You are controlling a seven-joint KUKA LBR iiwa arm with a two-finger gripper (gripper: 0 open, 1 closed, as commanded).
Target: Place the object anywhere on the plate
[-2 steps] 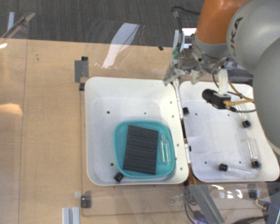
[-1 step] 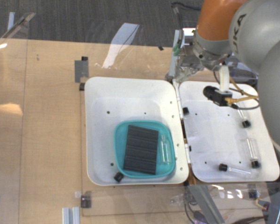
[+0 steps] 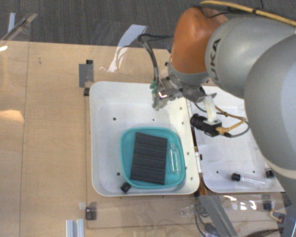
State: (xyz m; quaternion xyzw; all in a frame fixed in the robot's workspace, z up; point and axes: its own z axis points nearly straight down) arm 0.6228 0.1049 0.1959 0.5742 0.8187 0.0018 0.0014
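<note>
Item: dark grey ribbed rectangular block (image 3: 149,158), lying flat on the square turquoise plastic plate (image 3: 126,143) in the left shallow white bin (image 3: 102,132); it sits below the claw, toward the viewer, long axis running away from the claw.

Item: claw (image 3: 160,97), above the bin's far edge, largely masked by the wrist; whether released or clenched cannot be told.

Item: a clear tube-like piece (image 3: 174,158) beside the block; hard to make out.

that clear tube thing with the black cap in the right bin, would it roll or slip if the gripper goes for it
The capped tube looks slim, round and smooth, lying flat on the right bin floor, so a nudge would probably roll it. Its glossy clear body may slip between fingers. It looks light for its size, so it likely skids rather than resists a push.
</note>
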